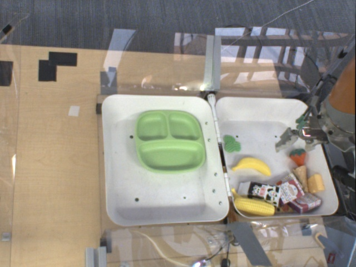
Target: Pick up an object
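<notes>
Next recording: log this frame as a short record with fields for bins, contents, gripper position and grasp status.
left bin: holds a green divided plate, lying flat
right bin: toy food crowded toward the near right corner
items: banana, corn cob, black-and-white carton, small green piece, orange-red piece, yellow block
gripper: over the right bin's right side, above the orange-red piece
grasp status: nothing seen between the fingers; no object lifted
</notes>
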{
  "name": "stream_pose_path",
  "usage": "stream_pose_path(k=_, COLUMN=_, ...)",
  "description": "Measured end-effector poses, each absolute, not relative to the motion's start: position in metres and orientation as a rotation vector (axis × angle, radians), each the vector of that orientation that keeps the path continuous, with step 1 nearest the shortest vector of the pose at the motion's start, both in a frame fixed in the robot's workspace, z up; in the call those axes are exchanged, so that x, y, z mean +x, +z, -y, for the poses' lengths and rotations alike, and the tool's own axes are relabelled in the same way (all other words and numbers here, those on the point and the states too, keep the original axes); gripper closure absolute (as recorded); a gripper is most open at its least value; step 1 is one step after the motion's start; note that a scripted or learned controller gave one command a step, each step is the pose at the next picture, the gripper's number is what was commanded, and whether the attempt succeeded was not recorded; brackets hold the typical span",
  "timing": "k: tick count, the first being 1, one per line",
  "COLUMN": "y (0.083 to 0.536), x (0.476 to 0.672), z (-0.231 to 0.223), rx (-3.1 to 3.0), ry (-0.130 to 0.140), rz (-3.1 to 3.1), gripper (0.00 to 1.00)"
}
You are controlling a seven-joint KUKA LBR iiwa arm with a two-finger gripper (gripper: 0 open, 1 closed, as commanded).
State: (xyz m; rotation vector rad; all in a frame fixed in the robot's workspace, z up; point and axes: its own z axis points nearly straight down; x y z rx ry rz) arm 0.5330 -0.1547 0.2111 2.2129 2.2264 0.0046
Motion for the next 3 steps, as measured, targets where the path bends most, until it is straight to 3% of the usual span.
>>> stream_pose_path(k=1, y=0.108, x=0.527, z=0.116, rx=2.182, ry=0.031, rz=-2.222, gripper=0.00)
stream_pose_path(k=2, y=0.091, x=0.507, z=0.107, rx=2.172, ry=0.018, rz=-2.250, gripper=0.00)
stream_pose_path(k=3, y=0.090, x=0.596, z=0.085, rx=1.965, ry=0.017, rz=-2.434, gripper=0.00)
